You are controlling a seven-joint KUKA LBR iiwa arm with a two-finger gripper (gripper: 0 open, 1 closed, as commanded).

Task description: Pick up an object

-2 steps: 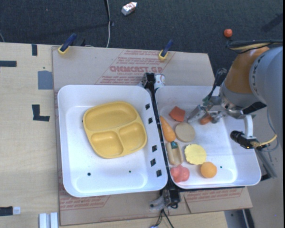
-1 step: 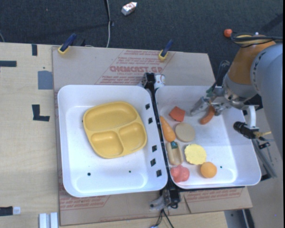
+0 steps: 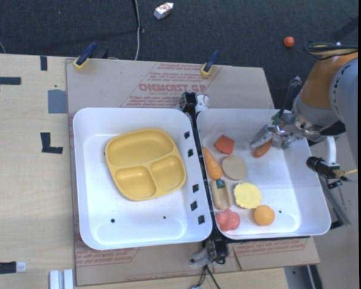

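**A:** So what's the gripper (image 3: 266, 142) got? Looks like a small orange-red piece (image 3: 262, 150), maybe a sausage or a carrot bit, pinched between its fingers over the far right part of the right bin (image 3: 301, 188).

**B:** Yeah, the fingers are closed on that piece, and it sticks out toward the near left. Whether it's off the bin floor, I can't tell.

**A:** The rest of the food sits left of it in the same bin: a red-orange wedge (image 3: 224, 144), a long carrot (image 3: 213, 164) along the divider, a tan round disc (image 3: 234, 167), a yellow scalloped piece (image 3: 247, 195), a small bottle-like thing (image 3: 220, 192), a pink lump (image 3: 228, 220) and an orange ball (image 3: 264, 215) (all well apart from the gripper).

**B:** Left bin (image 3: 90, 179) holds a yellow divided tray (image 3: 145, 163).
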